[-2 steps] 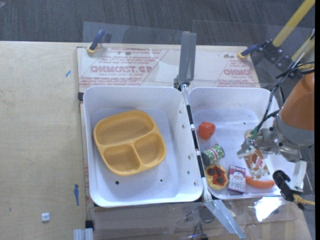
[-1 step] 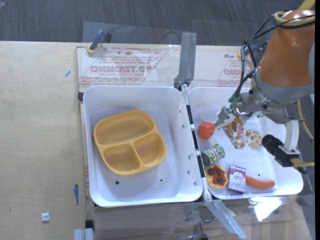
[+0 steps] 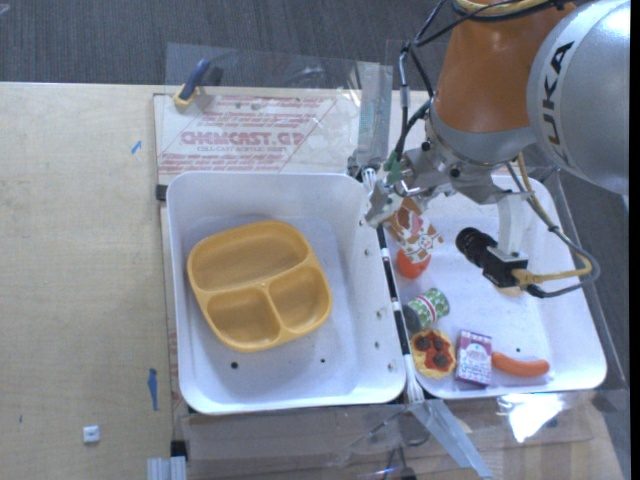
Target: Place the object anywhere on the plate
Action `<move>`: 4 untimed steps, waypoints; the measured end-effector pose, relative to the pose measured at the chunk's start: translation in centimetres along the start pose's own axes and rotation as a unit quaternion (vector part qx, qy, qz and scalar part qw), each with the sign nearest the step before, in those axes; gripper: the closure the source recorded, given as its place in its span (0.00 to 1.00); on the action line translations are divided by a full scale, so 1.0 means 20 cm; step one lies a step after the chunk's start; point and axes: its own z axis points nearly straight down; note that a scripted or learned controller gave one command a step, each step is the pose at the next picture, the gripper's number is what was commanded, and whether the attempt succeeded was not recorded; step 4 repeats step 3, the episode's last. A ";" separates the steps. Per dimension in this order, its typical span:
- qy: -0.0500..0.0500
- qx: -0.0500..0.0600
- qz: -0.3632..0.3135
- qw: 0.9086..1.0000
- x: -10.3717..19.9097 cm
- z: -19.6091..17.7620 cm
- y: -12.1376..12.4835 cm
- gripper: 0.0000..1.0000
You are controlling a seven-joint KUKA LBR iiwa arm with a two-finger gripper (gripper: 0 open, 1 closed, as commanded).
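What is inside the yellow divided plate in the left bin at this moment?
The yellow plate sits in the left bin, and all three compartments show bare yellow surface, fully in view. The toy foods, like the hot dog, lie in the right bin.

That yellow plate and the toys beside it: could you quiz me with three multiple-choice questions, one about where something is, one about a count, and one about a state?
1. Where is the yellow plate?
A. In the left bin
B. In the right bin
C. On the bare bench

2. How many compartments does the plate have?
A. Two
B. Three
C. Five

3. What lies on the plate?
A. A toy sausage
B. A pizza slice
C. Nothing yet

Answers:
1. A, it rests on the floor of the left bin.
2. B, ridges split it into one long section and two smaller ones.
3. C, the sausage and pizza slice lie in the right bin.
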 end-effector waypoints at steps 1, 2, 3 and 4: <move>0.001 0.002 -0.047 0.999 0.28 0.53 0.13 1.00; 0.001 0.002 -0.051 0.999 0.38 0.69 0.12 1.00; 0.001 0.002 -0.051 0.999 0.38 0.69 0.12 0.00; 0.001 0.002 -0.051 0.999 0.38 0.69 0.12 0.00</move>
